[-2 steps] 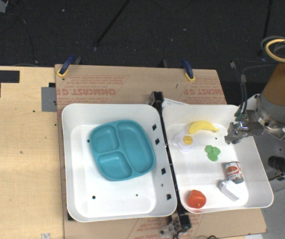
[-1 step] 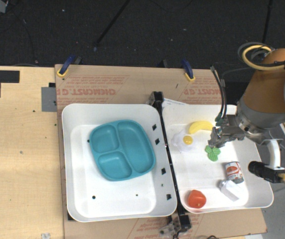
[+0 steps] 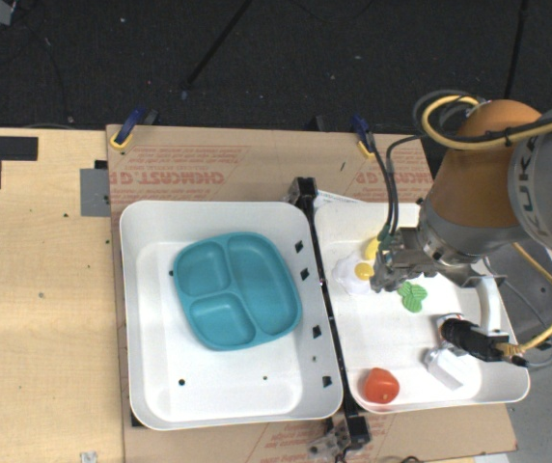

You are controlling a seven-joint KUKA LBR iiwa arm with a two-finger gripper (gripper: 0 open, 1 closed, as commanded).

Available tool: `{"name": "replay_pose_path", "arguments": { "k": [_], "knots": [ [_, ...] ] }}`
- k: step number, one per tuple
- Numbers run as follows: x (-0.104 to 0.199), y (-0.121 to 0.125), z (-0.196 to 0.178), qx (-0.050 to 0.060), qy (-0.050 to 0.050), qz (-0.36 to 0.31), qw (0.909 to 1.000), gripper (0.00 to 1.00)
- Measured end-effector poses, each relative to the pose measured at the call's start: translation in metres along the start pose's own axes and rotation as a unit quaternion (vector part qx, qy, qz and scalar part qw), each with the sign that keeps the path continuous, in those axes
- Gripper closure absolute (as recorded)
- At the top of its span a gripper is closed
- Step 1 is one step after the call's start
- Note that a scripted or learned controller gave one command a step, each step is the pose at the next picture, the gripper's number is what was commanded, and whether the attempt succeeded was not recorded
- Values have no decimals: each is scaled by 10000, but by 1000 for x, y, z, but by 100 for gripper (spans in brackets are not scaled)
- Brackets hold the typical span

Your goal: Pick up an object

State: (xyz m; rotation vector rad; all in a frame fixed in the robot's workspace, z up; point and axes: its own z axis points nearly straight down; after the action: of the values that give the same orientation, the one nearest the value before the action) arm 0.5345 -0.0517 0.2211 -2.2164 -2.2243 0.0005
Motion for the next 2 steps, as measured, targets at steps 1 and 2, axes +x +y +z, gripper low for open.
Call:
{"name": "replay_pose_path", "arguments": {
  "k": [1,2],
  "knots": [
    [55,-15,5,2,1,-1,10000,100],
    [107,-23,13,2,-1,0,10000,100]
  ]
}}
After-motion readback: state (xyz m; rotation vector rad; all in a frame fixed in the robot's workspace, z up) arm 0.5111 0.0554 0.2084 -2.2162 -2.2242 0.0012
